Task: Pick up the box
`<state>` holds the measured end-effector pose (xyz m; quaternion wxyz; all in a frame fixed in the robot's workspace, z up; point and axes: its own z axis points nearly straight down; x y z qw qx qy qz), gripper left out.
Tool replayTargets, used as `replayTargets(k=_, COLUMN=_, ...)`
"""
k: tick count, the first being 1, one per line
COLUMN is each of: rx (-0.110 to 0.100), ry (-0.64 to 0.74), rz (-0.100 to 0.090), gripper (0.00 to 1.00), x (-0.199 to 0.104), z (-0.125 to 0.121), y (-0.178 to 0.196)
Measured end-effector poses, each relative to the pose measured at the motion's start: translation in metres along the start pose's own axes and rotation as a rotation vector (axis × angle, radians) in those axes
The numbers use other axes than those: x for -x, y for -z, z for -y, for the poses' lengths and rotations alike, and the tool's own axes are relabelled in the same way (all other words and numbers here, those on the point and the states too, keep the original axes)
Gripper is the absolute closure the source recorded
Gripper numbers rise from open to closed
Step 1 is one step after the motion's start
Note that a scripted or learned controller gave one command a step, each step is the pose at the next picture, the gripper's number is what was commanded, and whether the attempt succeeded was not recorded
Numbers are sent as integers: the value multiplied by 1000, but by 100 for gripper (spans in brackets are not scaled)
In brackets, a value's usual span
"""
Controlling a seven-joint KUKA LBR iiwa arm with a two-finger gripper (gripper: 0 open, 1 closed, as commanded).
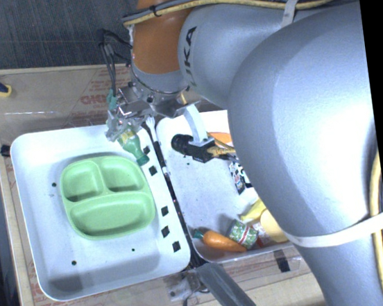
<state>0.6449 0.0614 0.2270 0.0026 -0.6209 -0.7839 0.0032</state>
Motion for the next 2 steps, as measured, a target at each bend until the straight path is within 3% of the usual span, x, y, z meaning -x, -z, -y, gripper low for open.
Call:
replayTargets(k=1, rx=-6, ry=-606, rz=-1, gripper=100, x=48, z=50, y=1)
replayTargets(k=2, rx=-19, ry=-591, rz=1, gripper=100, x=46, z=49, y=5)
